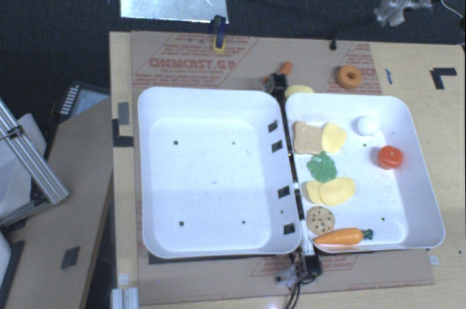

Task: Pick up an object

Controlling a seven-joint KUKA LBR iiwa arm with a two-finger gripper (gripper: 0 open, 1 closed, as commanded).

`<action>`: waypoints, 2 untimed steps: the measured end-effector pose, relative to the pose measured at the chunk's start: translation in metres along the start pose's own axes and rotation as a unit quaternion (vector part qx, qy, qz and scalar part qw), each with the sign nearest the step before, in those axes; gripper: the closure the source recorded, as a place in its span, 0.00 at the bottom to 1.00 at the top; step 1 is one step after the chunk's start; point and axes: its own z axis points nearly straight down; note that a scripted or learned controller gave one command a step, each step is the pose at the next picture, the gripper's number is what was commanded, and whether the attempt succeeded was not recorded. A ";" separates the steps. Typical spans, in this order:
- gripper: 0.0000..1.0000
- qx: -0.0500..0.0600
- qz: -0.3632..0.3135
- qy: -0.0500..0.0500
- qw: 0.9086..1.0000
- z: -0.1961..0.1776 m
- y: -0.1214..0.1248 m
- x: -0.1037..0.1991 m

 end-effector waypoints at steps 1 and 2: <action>1.00 0.002 0.000 0.000 1.000 0.002 -0.044 0.021; 1.00 0.002 0.000 0.000 1.000 0.001 -0.088 0.045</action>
